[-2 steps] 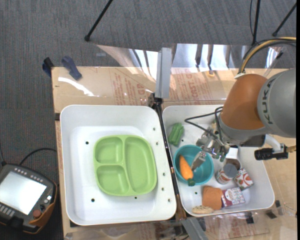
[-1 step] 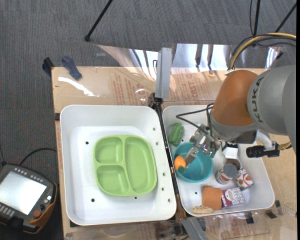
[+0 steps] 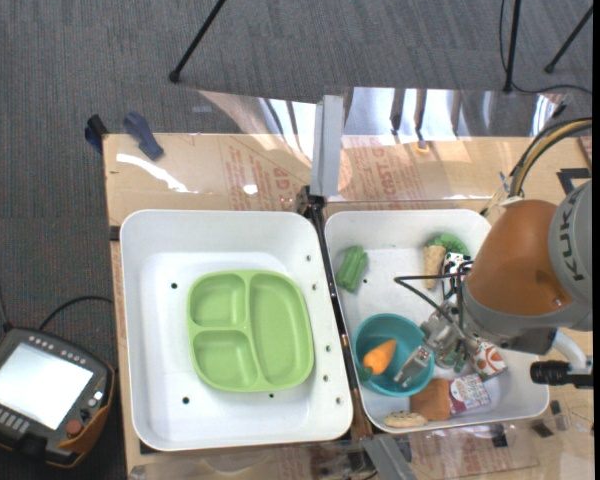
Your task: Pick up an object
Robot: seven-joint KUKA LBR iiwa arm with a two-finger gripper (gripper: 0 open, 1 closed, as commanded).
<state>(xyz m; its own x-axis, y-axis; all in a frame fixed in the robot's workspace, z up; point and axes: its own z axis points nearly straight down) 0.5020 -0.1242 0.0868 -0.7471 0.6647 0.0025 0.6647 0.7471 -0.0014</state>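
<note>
The gripper hovers low over the teal bowl in the right bin, whether clenched or released I cannot tell, so this looks like the approach, and next it must drop squarely onto the small orange carrot lying inside that bowl.

2 white bins: the left bin and the right bin. 1 green divided plate, 1 teal bowl, 1 orange carrot, 1 green block, 1 small printed packet, 1 arm.
</note>
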